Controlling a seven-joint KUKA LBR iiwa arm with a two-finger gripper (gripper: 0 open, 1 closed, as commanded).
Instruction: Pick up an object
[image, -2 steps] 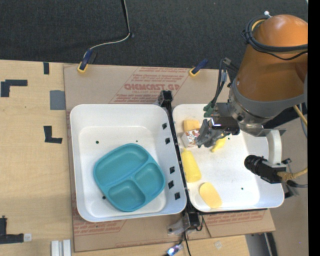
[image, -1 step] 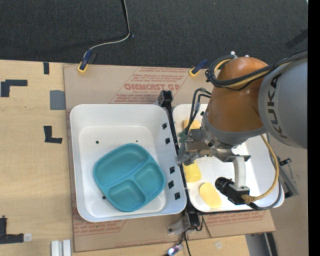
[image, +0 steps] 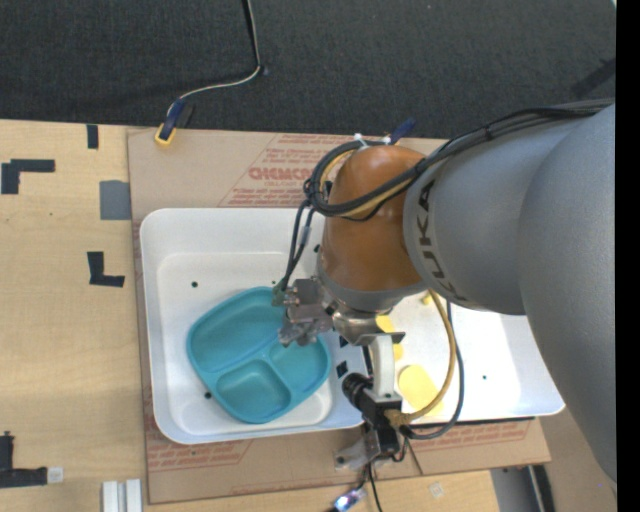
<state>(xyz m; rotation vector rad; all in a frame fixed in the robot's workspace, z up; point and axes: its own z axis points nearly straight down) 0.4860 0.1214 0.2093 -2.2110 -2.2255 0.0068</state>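
Readable marks are few from up here. On my own arm (image: 520, 210), grey casing just past the orange band (image: 365, 225), black capital letters run sideways along the edge: "KU" is clear and the rest curves out of sight. On the cardboard sheet (image: 200, 170) under the bins, red print sits near the far edge, a word in block capitals that I cannot make out for certain, with smaller red lines beside it too blurred to read. More red print shows faintly along the near edge, also illegible.
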